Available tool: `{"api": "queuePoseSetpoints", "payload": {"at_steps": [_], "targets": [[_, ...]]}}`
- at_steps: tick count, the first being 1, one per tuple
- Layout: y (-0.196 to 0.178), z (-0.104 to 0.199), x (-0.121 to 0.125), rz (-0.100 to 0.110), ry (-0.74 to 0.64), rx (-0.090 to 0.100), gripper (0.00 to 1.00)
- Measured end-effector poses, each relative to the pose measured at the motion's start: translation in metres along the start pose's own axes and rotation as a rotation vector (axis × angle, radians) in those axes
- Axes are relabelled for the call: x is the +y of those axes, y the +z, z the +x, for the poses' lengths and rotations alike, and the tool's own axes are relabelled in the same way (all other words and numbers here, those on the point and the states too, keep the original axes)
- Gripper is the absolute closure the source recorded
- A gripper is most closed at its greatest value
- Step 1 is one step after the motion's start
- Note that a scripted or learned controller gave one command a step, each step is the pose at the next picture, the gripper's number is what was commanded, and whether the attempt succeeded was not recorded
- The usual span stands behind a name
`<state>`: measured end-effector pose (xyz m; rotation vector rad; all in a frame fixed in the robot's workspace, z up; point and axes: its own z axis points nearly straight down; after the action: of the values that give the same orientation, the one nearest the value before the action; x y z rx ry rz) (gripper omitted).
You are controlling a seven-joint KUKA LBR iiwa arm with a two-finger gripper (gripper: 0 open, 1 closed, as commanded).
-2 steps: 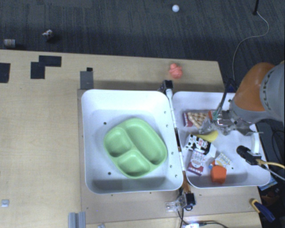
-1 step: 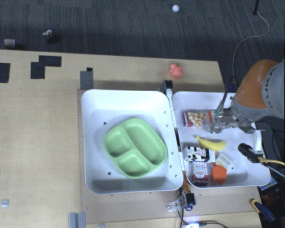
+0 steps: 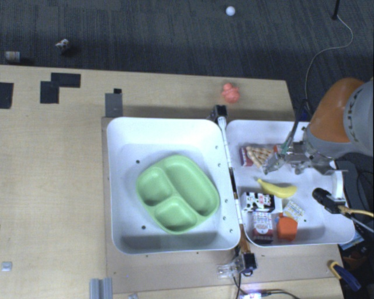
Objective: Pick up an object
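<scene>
Camera view: gripper hovers over the yellow plastic banana; fingers look narrow, holding nothing; pickup not yet done.

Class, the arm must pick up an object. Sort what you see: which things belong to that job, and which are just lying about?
Job: end effector; banana; orange block; snack packet.

Lying about: green divided plate; pink object on the bench; white ball on the floor.

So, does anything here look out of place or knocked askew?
One thing: a small pink object lies on the wooden bench beyond the two bins, while the other small items sit in the right bin. The green divided tray lies at an angle in the left bin.
</scene>
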<state>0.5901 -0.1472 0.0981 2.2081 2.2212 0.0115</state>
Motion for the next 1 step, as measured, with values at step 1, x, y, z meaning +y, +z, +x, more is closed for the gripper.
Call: {"api": "queuePoseSetpoints", "payload": {"at_steps": [1], "targets": [[0.0096,0.0522,-0.1006,0.003,0.004,0.001,0.00]]}}
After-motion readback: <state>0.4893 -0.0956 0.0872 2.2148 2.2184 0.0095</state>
